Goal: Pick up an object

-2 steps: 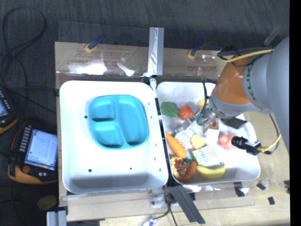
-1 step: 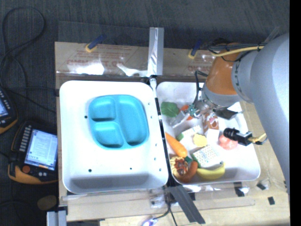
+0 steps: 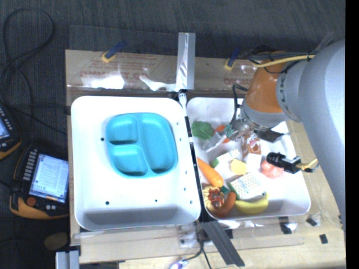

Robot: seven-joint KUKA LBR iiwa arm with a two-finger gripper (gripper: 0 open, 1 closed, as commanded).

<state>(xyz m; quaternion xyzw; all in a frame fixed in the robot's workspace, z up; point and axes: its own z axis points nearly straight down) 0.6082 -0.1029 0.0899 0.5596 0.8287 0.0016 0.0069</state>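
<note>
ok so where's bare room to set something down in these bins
Left bin: bare floor all round the blue tray, widest along the near wall. Right bin: crowded with carrot, banana and other toys under the gripper; a small patch at its near right corner.

Grey arm [image 3: 320, 88] from the right — orange-banded wrist bent down, gripper [image 3: 234, 132] low, leftward.
</note>
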